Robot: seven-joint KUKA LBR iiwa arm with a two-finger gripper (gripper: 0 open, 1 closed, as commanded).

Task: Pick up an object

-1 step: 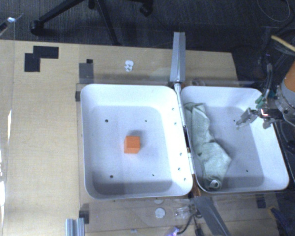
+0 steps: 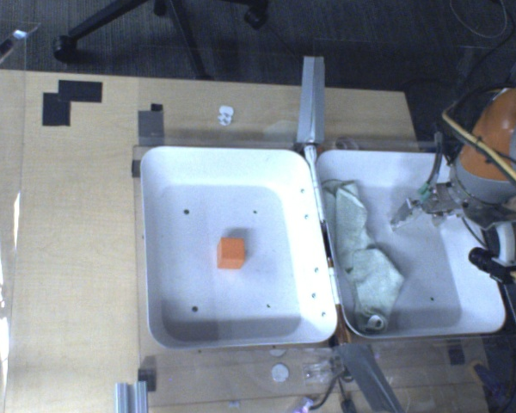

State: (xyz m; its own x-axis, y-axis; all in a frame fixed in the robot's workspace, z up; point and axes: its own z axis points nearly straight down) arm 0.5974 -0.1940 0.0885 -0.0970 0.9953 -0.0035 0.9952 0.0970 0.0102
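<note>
An orange cube (image 2: 231, 253) sits near the middle of the left white bin (image 2: 168, 231). In the right white bin (image 2: 473, 308) a crumpled grey-white cloth (image 2: 361, 249) lies along the left wall, with a small round grey object (image 2: 375, 321) at its near end. My gripper (image 2: 410, 212) hangs over the right bin's far right part, just right of the cloth and apart from it. The grey arm with its orange band (image 2: 499, 127) comes in from the right edge. Nothing shows in the gripper's grasp.
A metal divider post (image 2: 310, 101) stands at the back between the two bins. Black cables (image 2: 490, 261) hang beside the arm at the right. Wooden bench (image 2: 69, 256) spreads to the left; a chair base (image 2: 172, 7) stands on the floor behind.
</note>
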